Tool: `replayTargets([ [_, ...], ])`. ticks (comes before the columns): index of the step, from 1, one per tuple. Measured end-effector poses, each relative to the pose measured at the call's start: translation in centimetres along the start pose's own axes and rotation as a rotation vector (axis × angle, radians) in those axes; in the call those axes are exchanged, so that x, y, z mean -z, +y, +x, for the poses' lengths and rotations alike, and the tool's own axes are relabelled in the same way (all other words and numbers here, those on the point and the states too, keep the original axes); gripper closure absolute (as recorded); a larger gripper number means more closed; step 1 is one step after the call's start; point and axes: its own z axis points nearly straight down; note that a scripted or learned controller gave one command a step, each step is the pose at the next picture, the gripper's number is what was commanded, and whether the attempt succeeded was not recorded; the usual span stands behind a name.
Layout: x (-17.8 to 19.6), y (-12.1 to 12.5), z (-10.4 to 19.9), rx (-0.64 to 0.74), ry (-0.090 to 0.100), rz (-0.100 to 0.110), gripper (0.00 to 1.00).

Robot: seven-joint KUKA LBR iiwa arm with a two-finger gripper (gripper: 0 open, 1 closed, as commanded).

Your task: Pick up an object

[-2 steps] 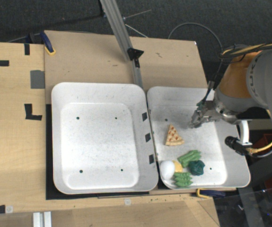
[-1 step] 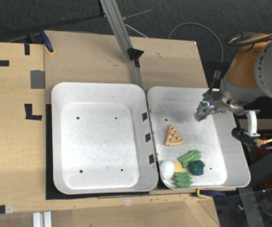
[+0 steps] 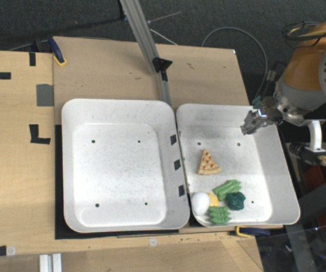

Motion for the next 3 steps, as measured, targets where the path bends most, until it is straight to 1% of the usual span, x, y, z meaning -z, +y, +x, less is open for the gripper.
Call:
replayTargets([
  [1,-0.6,0.1,5.7,0.005,0.003,0.006,1.00],
  [2,0.8,0.2,11.5,0.006,0.004,0.004,1.00],
  [3,2.1,1.1,17.1,0.006,0.004,0.004,1.00],
])
